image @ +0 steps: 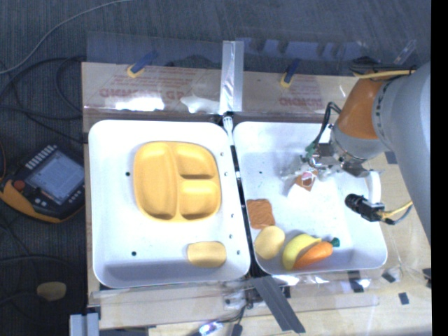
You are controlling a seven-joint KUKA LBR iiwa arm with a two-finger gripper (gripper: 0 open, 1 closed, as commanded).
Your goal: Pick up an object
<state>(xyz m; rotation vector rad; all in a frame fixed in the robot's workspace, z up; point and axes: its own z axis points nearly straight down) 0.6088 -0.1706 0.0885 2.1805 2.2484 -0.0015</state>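
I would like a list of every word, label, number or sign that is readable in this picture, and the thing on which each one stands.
Faded reddish print on the brown cardboard sheet behind the two white bins: too blurred to read.
Screen of the grey and orange handheld pendant on the floor: too small to read.
Small red and white packet below the gripper: markings unreadable.
No text can be read with certainty.

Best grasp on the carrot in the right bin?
Judging from its pose, grip the carrot across its orange mid-body, coming straight down. It lies flat, leaning on the yellow fruit and close to the right bin's front wall, so close the claw across its narrow width.
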